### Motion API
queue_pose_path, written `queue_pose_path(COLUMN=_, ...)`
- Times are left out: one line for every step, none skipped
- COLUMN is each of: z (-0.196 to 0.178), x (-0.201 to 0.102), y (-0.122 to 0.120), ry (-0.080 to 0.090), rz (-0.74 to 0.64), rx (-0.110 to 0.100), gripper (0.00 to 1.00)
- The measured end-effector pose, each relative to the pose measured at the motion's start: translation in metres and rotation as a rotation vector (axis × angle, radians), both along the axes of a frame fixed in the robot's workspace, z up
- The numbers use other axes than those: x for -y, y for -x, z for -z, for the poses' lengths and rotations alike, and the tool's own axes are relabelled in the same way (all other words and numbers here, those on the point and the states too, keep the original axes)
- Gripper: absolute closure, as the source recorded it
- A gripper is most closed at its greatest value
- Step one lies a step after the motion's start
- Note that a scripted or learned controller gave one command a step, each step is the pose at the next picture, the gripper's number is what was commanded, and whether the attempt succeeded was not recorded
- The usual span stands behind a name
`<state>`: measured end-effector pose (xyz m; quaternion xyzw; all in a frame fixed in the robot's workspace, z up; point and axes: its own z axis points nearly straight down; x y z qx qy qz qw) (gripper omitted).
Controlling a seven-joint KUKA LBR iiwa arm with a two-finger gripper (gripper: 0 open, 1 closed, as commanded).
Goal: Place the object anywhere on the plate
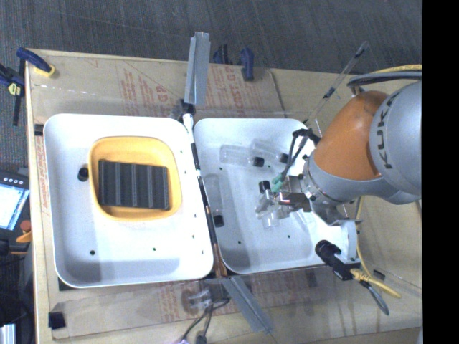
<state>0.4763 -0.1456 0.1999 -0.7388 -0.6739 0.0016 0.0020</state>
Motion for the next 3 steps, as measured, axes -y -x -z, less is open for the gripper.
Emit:
queue_pose_path(z=-0.012, x=-0.042, y=-0.061, ry=0.0, rz=-0.168, rx=0.002, gripper=1.0)
queue_pose_path(z=-0.01, x=-0.095, y=-0.103, ry=0.0, rz=-0.144, rx=0.001, gripper=1.0)
queue_pose_path(z=0.0, x=-0.158, y=-0.107, ry=-0.002, rz=-0.352, rx=0.0, gripper=1.0)
